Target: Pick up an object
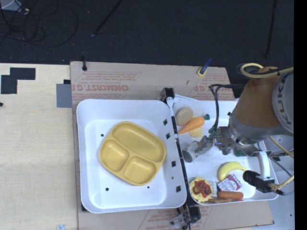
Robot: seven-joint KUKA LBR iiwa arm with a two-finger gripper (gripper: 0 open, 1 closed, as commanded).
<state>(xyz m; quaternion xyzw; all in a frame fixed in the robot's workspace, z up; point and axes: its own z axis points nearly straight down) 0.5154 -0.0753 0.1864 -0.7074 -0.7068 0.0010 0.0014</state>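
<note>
Dark floor with loose cables along the top, pale wooden tabletop [33, 143] below, and a flattened cardboard sheet [144, 78] under both bins, its red print upside down and too faint to read. Over in the left bin [91, 114], one item: a yellow three-compartment tray [132, 152], sitting near the middle, tilted on the diagonal. Across the black divider rail [175, 143] and into the right bin [204, 169], it gets crowded. Up at the far left corner, a beige round piece [183, 114] touches an orange carrot [191, 125]. Down along the near edge, a small yellow plate with red food [201, 189], then a hot dog [230, 195], a red-and-white packet [230, 182] whose label is too small to read, and a yellow banana [229, 168] just above it. The gripper [199, 149] hangs low over the bin's left half, below the carrot, nothing visibly between its fingers; whether they're apart or together, can't tell. The grey-and-orange arm [261, 107] looms over the bin's right side.
</note>
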